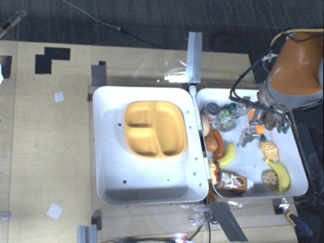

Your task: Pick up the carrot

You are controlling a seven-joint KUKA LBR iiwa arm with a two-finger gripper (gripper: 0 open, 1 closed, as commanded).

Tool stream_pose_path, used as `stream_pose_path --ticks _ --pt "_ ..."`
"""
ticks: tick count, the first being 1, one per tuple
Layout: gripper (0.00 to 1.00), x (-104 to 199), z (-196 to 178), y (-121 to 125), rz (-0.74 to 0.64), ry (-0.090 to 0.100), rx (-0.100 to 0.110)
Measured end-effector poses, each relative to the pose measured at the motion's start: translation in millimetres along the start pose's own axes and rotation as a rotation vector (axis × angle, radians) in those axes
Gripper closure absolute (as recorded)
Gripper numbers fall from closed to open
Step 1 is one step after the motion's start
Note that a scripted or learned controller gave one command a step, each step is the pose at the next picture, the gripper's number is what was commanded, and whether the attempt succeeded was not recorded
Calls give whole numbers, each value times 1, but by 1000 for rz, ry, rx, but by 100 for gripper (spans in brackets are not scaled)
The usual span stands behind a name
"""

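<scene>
The carrot (256,122) is an orange piece with a bit of green at its lower end. It lies in the upper middle of the right bin (298,151), partly hidden under the gripper's body. The gripper (248,135) hangs from the grey arm with the orange band (297,65) and points down and left, right over the carrot. Whether the carrot sits inside the gripper is hidden by its body.
The right bin also holds a green-and-white can (226,119), a grey can (211,108), a reddish-brown item (213,142), two bananas (280,175), a cookie (270,178), a pastry (268,150) and a brown carton (232,182). A yellow divided plate (154,128) lies in the left bin (109,156).
</scene>
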State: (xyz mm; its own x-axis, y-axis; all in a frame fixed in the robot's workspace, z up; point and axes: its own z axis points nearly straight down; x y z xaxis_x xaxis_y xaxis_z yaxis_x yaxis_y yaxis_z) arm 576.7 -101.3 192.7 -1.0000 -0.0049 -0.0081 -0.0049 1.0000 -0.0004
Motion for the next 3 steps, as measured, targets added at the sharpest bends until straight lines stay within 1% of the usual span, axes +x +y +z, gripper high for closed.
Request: stream_pose_path --ticks 1,2,3 --pt "0 -26 104 -50 227 -7 1" --pt "0 15 103 -94 121 -5 3" --pt "0 14 103 -97 359 -4 2"
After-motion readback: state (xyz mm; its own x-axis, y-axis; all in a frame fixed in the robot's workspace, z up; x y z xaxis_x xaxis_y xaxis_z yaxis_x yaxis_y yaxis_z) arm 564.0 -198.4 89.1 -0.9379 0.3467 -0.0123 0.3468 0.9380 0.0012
